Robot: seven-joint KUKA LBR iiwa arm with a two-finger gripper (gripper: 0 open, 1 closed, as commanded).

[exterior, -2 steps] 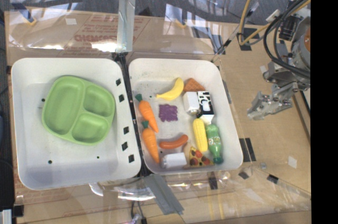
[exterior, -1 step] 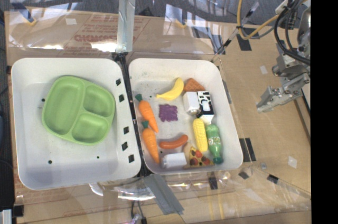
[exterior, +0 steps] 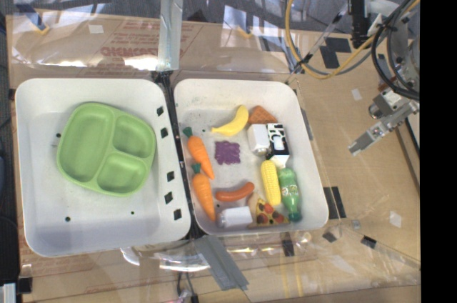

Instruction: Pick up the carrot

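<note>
A green plate sits in the left bin. Two carrots lie along the right bin's left wall. The end effector hangs over the tabletop at right; its grip state is unclear.

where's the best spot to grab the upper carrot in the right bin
Probably the thick orange middle of the upper carrot, coming straight down with the fingers across its width. It lies flat, slanting, green top near the bin wall; the second carrot sits just below its tip, so stay clear of that end.
</note>
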